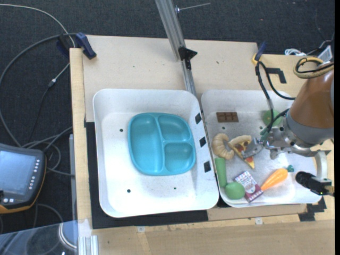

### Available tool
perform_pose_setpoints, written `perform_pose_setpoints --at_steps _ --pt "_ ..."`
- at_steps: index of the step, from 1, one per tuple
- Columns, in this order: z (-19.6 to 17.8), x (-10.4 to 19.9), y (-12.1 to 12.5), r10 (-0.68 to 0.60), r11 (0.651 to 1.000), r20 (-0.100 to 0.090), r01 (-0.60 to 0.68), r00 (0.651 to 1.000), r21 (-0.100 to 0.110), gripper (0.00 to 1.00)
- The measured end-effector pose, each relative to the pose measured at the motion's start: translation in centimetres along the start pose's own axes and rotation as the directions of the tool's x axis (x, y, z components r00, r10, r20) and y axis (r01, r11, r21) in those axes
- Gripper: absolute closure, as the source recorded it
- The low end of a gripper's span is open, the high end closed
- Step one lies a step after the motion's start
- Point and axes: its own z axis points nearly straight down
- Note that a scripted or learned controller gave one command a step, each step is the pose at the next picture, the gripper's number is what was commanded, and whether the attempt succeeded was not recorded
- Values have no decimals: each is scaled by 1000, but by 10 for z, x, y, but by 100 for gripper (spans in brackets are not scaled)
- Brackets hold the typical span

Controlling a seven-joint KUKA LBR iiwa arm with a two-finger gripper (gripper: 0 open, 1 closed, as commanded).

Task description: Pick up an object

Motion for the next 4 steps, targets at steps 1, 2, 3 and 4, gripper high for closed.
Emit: perform_pose_setpoints --at_steps 1,2,3,4 --pt "48 1 0 0 1000 0 0 1000 1 0" --pt "35 1 1 0 1000 1 0 1000 -6 100" --pt "-22 4 12 -2 1000 5 2 1000 -12 100" --pt "-75 14 9 -2 1000 4 2 1000 -12 100"
